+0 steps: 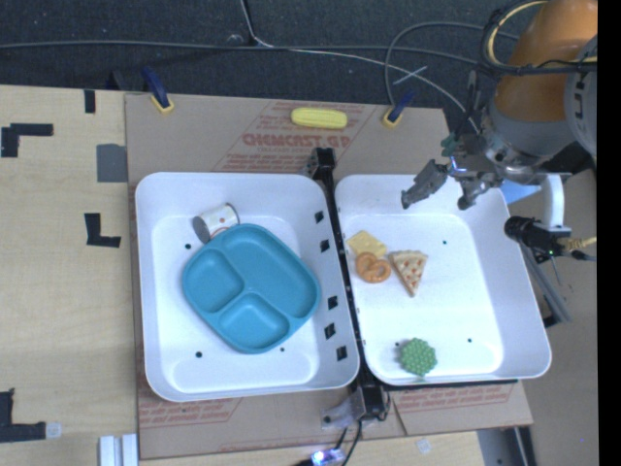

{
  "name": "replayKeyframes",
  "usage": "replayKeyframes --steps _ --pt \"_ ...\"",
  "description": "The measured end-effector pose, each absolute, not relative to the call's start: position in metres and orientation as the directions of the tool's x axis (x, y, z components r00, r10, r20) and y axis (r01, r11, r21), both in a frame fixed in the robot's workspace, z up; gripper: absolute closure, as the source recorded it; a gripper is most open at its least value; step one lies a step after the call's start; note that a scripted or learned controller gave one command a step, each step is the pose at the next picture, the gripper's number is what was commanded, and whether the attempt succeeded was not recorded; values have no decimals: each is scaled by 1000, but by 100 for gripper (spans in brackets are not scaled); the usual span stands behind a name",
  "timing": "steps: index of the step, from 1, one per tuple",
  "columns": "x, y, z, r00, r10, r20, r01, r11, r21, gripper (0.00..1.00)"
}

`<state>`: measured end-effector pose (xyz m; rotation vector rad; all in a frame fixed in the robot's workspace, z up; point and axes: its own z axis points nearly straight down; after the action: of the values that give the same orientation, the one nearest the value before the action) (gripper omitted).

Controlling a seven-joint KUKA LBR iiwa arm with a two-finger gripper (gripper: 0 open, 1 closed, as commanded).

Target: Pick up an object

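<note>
**Nothing Picked Yet**

Your gripper (444, 189) hangs with fingers spread and nothing between them above the right bin's (505, 304) far edge. The food pieces (388, 260) lie near the bin's left side, well apart from it. The whole grasp remains ahead.

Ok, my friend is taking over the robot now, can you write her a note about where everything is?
Pincer: open, holding nothing, above the right bin's far edge.
Right bin: cracker, pretzel, pizza slice, green broccoli.
Left bin: blue tray, small cup lying on its side.
Done: nothing picked up.
Left: go down, grab one thing, lift it.
</note>
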<state>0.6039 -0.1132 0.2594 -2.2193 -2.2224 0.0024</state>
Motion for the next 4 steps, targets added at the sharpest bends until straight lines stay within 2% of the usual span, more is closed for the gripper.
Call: replayKeyframes --steps 2,3,4 --pt "599 -113 170 -1 1000 -1 1000 1 -6 0" --pt "588 -117 115 0 1000 0 1000 0 -8 0" --pt "590 -116 128 -3 1000 0 1000 3 -3 100"
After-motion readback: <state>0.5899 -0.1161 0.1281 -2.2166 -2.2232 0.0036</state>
